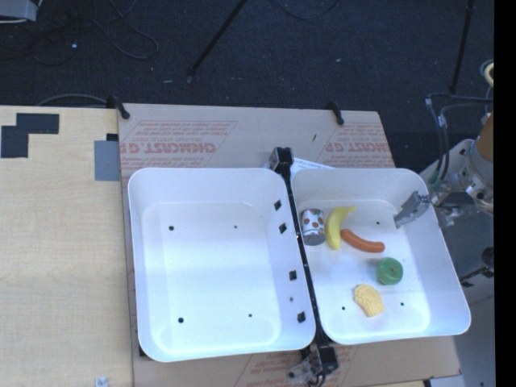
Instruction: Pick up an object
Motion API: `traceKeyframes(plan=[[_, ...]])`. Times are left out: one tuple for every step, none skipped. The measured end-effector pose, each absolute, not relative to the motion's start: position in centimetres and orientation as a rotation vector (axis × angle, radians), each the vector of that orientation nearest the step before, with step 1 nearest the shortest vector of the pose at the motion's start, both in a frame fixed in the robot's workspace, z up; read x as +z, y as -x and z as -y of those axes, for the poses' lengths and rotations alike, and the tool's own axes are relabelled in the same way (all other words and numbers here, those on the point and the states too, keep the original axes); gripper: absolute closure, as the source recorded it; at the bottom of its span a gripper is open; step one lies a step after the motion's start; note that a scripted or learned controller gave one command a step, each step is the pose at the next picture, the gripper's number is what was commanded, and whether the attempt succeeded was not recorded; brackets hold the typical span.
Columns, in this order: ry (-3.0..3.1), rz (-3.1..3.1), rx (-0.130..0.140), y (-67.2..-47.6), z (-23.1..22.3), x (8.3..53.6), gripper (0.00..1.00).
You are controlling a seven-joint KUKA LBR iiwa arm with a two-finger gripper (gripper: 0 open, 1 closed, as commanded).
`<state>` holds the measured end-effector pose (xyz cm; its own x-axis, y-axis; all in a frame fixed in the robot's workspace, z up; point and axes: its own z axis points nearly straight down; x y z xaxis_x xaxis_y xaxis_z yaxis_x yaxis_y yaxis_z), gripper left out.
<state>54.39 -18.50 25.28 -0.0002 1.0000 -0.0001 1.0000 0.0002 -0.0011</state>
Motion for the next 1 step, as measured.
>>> traceKeyframes(plan=[[2.216, 2.217, 0.003, -56.57, 19.43, 9.23, 0.0]])
